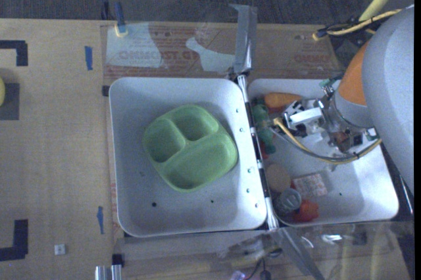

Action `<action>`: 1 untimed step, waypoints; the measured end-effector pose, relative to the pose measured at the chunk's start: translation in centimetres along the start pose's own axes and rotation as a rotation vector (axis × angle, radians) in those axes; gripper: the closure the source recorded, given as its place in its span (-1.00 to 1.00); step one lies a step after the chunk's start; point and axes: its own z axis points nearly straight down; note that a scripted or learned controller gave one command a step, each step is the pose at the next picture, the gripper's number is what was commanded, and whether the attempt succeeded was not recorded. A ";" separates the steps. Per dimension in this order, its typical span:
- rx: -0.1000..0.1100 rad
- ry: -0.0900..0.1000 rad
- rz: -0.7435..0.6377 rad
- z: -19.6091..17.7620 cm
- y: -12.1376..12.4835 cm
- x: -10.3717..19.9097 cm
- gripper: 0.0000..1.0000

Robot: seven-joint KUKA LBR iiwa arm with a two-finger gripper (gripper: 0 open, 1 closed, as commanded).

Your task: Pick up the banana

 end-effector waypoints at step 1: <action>0.004 -0.005 0.057 1.5 -2.8 -1.0 -1.00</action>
